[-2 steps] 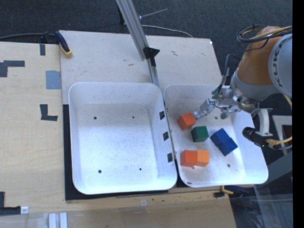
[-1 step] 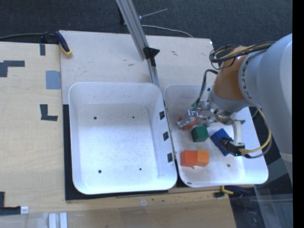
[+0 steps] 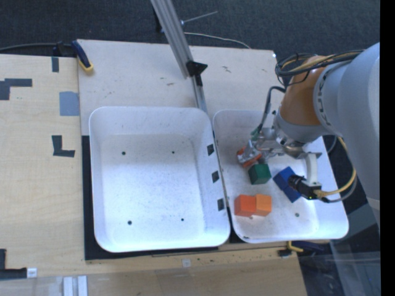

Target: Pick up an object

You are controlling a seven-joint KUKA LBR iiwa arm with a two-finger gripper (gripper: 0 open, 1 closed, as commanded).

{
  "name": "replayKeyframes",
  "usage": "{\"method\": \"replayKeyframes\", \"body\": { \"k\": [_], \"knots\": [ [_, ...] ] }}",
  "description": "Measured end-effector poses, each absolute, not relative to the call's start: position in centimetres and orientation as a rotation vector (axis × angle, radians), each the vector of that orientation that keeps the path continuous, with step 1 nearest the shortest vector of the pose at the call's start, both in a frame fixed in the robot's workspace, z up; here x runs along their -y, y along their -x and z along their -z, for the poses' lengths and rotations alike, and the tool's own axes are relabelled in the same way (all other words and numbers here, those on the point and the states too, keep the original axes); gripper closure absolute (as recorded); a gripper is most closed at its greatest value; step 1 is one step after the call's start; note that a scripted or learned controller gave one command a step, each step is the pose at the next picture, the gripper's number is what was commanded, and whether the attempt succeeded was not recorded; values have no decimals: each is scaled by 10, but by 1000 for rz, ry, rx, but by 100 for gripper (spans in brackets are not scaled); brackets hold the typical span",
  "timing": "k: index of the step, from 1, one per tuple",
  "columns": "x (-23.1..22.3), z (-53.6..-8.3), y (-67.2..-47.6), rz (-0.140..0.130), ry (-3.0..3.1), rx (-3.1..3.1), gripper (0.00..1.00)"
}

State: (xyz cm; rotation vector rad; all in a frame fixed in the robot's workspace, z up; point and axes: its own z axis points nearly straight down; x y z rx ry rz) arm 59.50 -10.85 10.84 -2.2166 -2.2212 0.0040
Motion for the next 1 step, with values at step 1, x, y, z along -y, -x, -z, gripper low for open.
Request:
{"method": "replayKeyframes", "body": {
  "k": [1],
  "knots": [
    [11,-196,-568,8,2210,2232,100]
  ]
}}
